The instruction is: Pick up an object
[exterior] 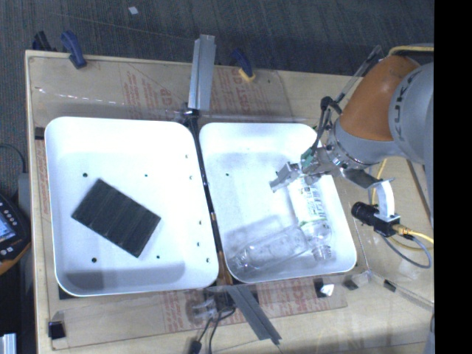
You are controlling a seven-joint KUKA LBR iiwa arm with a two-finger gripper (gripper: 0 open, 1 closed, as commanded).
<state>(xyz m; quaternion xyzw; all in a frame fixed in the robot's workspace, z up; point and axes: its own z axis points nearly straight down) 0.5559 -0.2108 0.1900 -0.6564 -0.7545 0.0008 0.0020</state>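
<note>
Pick not done. Hand (289, 174) low in right bin (221, 142), fingers spread, gripping nothing. Clear plastic bottles (313, 216) lie just beside it, toward front corner. Dark flat pad (116, 217) in left bin (59, 135). Grasp and lift left.

Both bins, left (66, 142) and right (243, 142), look like smooth, glossy white plastic. The flat pad (116, 217) in the left bin is dark, matt and finely ribbed. Two bottles, one upright-lying (313, 216) and one across (269, 248), are clear, shiny plastic. The desk (110, 83) looks like pale matt wood under a clear sheet
</note>
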